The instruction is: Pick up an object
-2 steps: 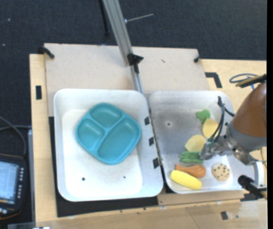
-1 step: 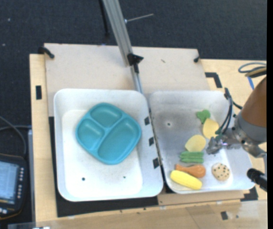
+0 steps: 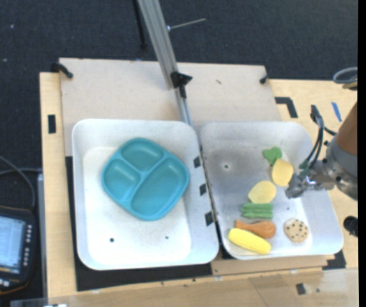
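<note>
Nearest me: yellow corn (image 3: 249,240), orange carrot (image 3: 258,228), speckled cookie (image 3: 296,229), all in the right bin (image 3: 234,152). Left bin (image 3: 93,235): blue divided plate (image 3: 145,178). Gripper (image 3: 296,187) hovers beside the yellow pieces (image 3: 282,171); I cannot tell its finger state, and it appears to carry nothing. Step: approach. Next I must descend squarely over one item.

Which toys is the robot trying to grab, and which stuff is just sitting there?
For the job (all in the right bin):
- gripper
- yellow corn
- orange carrot
- green beans
- two yellow pieces
- green piece
- cookie

Just sitting there:
- blue divided plate in the left bin
- metal pole
</note>
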`<state>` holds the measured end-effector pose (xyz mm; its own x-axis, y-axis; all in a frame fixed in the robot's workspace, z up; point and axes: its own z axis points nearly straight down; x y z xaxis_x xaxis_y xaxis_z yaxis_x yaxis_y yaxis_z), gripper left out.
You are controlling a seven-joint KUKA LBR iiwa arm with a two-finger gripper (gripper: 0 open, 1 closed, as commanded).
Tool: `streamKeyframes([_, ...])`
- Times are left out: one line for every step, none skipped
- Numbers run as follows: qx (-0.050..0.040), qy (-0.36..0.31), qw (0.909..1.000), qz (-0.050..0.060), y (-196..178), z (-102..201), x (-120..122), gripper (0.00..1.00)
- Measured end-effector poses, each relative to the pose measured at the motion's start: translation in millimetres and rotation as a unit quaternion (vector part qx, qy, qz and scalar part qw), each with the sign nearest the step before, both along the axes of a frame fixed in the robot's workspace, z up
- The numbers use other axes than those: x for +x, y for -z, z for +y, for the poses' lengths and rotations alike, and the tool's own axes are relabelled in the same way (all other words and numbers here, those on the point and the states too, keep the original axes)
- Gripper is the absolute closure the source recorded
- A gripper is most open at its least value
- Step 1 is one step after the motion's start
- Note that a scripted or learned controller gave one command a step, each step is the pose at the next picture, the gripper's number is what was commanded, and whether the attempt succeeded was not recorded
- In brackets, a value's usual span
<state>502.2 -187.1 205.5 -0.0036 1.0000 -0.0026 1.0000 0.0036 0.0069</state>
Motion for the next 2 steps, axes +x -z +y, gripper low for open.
streamKeyframes([0.0015, -0.002, 1.0, 0.001, -7.6, 42.3, 3.6, 1.0])
streamKeyframes([0.0019, -0.003, 1.0, 0.001, -21.5, 100.4, 13.7, 1.0])
